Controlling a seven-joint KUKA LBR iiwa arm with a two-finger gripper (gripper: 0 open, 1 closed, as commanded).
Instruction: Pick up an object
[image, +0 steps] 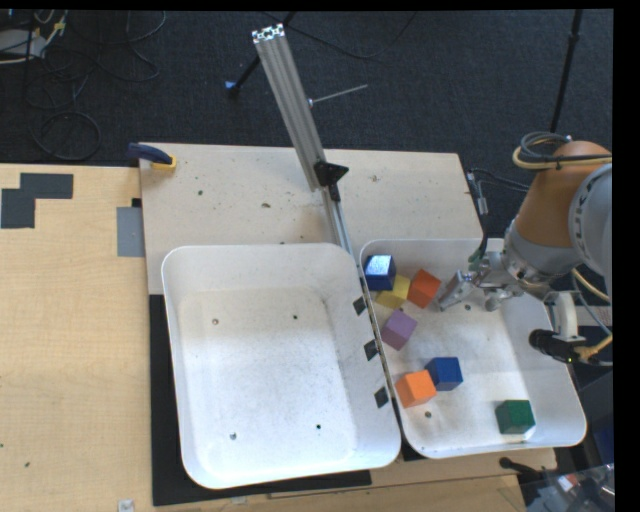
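Two white bins (200, 300). Seven blocks: two blue (379, 268), two orange (425, 288), one yellow (396, 293), one purple (399, 328), one green (515, 416).

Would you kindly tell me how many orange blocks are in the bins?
2, both in the right bin: one orange block near the top beside the yellow block, another lower, touching the blue block.

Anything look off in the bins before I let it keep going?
Nothing spilled or damaged. All the cubes sit in the right bin: a tight cluster by its top-left corner, blue, yellow, orange, purple; green alone at bottom right. The tool is just right of the cluster.
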